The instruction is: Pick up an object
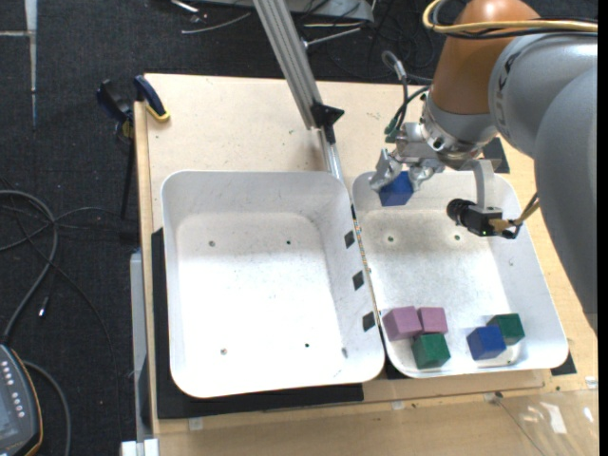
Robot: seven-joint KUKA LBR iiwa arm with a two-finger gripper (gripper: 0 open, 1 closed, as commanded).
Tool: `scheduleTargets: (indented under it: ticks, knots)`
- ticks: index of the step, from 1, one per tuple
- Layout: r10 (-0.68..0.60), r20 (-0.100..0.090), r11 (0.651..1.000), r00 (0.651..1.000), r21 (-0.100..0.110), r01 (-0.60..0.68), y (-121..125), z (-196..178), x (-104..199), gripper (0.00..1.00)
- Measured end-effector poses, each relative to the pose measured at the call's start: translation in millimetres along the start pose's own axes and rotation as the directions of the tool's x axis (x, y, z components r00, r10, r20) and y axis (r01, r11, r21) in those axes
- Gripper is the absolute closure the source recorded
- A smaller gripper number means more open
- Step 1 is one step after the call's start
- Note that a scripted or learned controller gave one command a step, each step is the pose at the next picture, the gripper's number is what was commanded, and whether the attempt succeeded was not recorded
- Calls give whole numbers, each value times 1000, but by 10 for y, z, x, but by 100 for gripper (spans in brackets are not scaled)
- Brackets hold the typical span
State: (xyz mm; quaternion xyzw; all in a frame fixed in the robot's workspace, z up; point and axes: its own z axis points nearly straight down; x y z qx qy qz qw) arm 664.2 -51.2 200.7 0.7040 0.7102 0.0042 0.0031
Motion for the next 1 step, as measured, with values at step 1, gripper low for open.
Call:
scheduleTargets:
  ticks: [1]
  knots:
    - [0,-2,1000,1000,14,0,-433,57,708,100]
